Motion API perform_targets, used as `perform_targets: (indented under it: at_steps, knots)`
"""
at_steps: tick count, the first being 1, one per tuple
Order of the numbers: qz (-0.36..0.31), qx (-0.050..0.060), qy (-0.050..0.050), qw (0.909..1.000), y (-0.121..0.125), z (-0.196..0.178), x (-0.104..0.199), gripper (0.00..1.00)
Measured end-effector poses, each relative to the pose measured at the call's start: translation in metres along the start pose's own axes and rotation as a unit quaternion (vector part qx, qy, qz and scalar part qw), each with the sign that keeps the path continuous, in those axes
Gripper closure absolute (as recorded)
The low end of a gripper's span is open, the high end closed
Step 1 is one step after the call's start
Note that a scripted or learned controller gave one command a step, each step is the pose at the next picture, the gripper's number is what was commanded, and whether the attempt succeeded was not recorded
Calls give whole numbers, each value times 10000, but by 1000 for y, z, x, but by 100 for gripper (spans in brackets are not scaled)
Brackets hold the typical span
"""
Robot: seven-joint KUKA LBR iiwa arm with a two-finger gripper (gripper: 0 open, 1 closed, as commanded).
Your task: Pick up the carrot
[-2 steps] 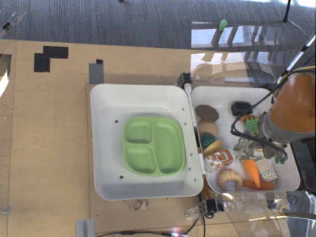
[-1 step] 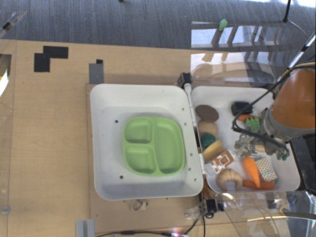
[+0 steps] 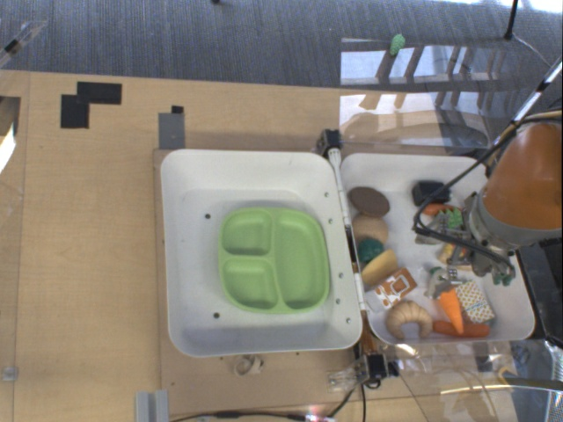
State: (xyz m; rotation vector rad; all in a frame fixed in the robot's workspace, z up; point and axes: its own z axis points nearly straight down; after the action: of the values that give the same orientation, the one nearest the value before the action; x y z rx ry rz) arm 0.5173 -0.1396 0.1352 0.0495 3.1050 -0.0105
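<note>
Job: pick up the carrot.
Carrot: the orange, pointy toy carrot (image 3: 451, 309) lies in the right bin, near the front corner, close to a long orange-red piece (image 3: 464, 329).
Arm: the grey arm with the orange band (image 3: 519, 187) reaches over the right bin (image 3: 400, 167) from the right.
Gripper: the dark two-finger gripper (image 3: 447, 277) hangs low, just above the thick end of the carrot.
Fingers: too small and jumbled to see, so I cannot tell how wide they are or if they hold anything.
Done: the gripper is right by the carrot, I think.
Left to do: grab the carrot and lift it; it looks like it is lying on the bin floor.
Left bin: the shallow white left bin (image 3: 176, 236) holds a light green plastic plate with three parts (image 3: 274, 259). Nothing sits on the plate.
Right bin: it holds lots of toy food: a brown oval (image 3: 369, 202), a tan round lump (image 3: 370, 229), a tan croissant (image 3: 410, 318), a checked packet (image 3: 477, 302), and a black thing (image 3: 431, 190) at the back.
</note>
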Motion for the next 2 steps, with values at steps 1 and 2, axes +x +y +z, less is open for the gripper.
perform_targets:
  at_steps: [1, 2]
  knots:
    - [-649, -38, 105, 9978, -37, 47, -30, 0]
    - [-681, -19, 37, 9977, -37, 33, -35, 100]
